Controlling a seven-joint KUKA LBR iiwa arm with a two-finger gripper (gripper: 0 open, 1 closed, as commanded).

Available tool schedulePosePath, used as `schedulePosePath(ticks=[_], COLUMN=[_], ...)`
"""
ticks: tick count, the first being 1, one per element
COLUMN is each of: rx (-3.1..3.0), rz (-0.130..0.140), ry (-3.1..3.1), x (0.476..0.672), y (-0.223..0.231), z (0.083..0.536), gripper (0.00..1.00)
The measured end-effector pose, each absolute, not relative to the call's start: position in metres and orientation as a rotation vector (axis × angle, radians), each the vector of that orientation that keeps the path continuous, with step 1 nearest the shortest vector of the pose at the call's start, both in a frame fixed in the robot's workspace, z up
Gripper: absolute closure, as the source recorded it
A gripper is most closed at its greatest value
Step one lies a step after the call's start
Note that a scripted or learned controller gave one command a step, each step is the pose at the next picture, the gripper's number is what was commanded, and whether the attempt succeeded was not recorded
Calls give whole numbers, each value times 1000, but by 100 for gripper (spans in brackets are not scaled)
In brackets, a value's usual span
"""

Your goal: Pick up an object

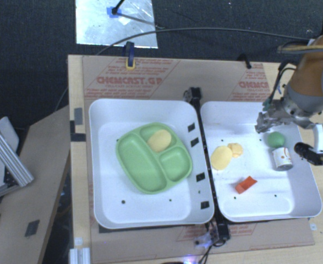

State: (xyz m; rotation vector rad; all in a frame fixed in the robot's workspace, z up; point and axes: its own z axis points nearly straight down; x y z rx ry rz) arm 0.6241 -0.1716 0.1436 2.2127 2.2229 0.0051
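Here, the gripper [264, 124] hangs low over the upper right part of the right bin [271, 203], at the end of the grey arm [310, 78] that comes in from the right edge of the frame. Whether it is spread or closed cannot be told from this angle, and nothing can be seen caught in it. A green ball [275, 139] lies just beside it, a little below and to the right, and a small white can [283, 159] with an orange label sits right under the ball, close to it or touching. Further left in the same bin, near the wall shared with the other bin, a pale yellow lump [222, 158] rests with a smaller yellow piece [236, 149] touching its upper right side. An orange block [246, 184] lies tilted below them, apart from everything else, toward the lower middle of the bin. The left bin [111, 202] holds a green divided plate [142, 166], turned at a slant, and a yellow oval thing [160, 140] sits in its upper small compartment. Both bins stand side by side on a brown board [150, 78] with red lettering, which lies on the tan surface [45, 164]. A blue clamp [130, 54] grips the board's top edge, and a sheet of foil [95, 21] lies in the upper left of the frame.
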Motion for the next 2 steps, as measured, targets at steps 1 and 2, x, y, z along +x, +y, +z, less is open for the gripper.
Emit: schedulePosePath(ticks=[1, 2], rx=[2211, 2210], rz=[6, 6], ry=[2224, 2224], x=[616, 618], y=[-168, -162], z=[197, 243], gripper=[100, 100])
